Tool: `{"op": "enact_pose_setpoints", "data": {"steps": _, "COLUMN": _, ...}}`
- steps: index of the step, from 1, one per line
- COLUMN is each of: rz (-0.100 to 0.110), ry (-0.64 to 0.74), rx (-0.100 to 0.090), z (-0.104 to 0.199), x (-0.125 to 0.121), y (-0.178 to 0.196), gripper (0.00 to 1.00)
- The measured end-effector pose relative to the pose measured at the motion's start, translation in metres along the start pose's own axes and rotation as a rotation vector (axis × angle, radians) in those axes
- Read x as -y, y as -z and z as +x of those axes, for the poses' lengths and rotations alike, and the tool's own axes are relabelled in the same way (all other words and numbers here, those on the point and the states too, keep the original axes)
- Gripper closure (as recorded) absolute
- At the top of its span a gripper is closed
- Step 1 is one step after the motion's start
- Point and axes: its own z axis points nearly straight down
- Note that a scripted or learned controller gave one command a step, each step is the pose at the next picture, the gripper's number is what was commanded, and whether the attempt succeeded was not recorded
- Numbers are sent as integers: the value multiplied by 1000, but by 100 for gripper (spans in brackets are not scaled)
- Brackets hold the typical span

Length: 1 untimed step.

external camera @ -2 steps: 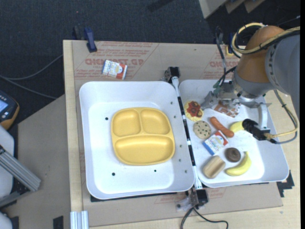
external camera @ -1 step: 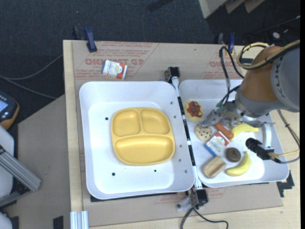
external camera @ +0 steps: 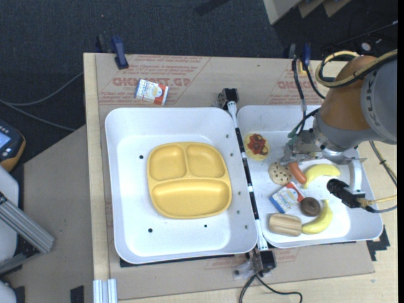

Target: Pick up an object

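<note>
The right bin (external camera: 271, 120) holds several small things. A round red and yellow piece (external camera: 257, 145) lies at its left, with a speckled cookie (external camera: 278, 172) below it. Beside the cookie lies an orange sausage-like piece (external camera: 298, 173), and a small banana (external camera: 320, 170) sits to its right. Toward the front are a blue and white packet (external camera: 284, 199), a dark brown round piece (external camera: 309, 206), a second banana (external camera: 322, 219) and a tan roll (external camera: 284, 224). My gripper (external camera: 301, 153) hangs low over the bin, just above the orange piece's upper end.
The left bin (external camera: 126, 169) bears a yellow divided plate (external camera: 189, 180). A small red and white carton (external camera: 151, 91) lies on the cardboard behind the left bin. The grey arm with its orange band (external camera: 344, 106) covers the right bin's far right corner.
</note>
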Motion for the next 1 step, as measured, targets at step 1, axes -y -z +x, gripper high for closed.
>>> {"op": "enact_pose_setpoints", "data": {"steps": 1, "rz": 6, "ry": 4, "rx": -1, "z": 41, "x": 65, "y": 91, "gripper": 100}}
